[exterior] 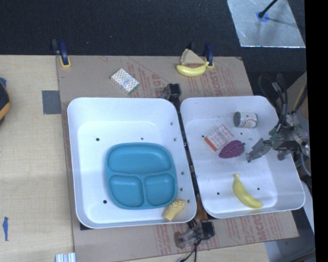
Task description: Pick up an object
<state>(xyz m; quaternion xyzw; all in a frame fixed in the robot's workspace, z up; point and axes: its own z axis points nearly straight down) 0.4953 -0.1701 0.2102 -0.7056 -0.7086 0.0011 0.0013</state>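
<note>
You are looking down on two white bins sitting side by side, and the right bin is serving as your landmark. The left bin is touching it along its left wall and is holding a blue divided plate and, at the near rim, a yellow corn cob. The gripper is hovering over the right part of the right bin, reaching in across its right wall; its two dark fingers are standing spread apart, one pointing toward the bin's middle and one toward its right edge, and they are pinching nothing. Inside the right bin, a yellow banana is lying near the front wall. A purple bunch of grapes is lying at the bin's middle, just left of the gripper's nearer finger, apart from it. A red and white packet is touching the grapes on their upper left. A small can is lying on its side near the bin's back wall.
</note>
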